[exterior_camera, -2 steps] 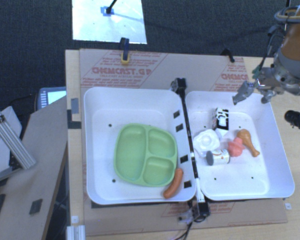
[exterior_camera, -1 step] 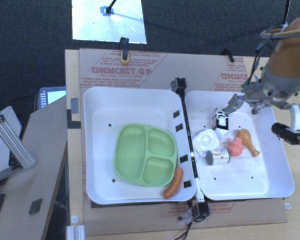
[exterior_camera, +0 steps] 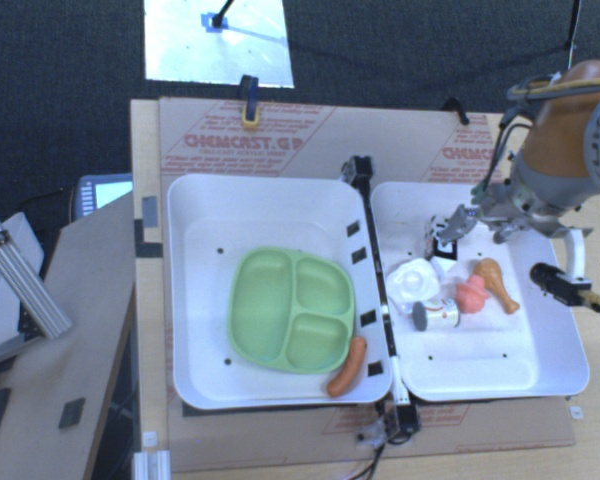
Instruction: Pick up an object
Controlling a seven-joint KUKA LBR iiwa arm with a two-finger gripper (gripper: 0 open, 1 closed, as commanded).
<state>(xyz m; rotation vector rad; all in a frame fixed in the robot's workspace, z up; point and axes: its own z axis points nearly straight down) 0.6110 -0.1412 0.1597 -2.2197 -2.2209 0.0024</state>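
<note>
In the right bin [exterior_camera: 500, 368] lie a white fried egg toy [exterior_camera: 413, 280], a pink toy [exterior_camera: 471, 295], a tan drumstick [exterior_camera: 499, 284] and a small silver can with a dark cap [exterior_camera: 435, 315]. My gripper [exterior_camera: 448, 232] hangs over the bin's far left part, just behind the egg toy, with nothing seen between its fingers. The left bin [exterior_camera: 200, 218] holds a green divided plate [exterior_camera: 292, 309] and an orange-brown sausage [exterior_camera: 347, 366] at the plate's near right corner.
A black divider [exterior_camera: 370, 268] runs between the two bins. The arm's orange band [exterior_camera: 565, 133] and grey wrist sit above the right bin's far right corner. A black part [exterior_camera: 555, 283] juts over that bin's right rim. Cardboard lies under both bins.
</note>
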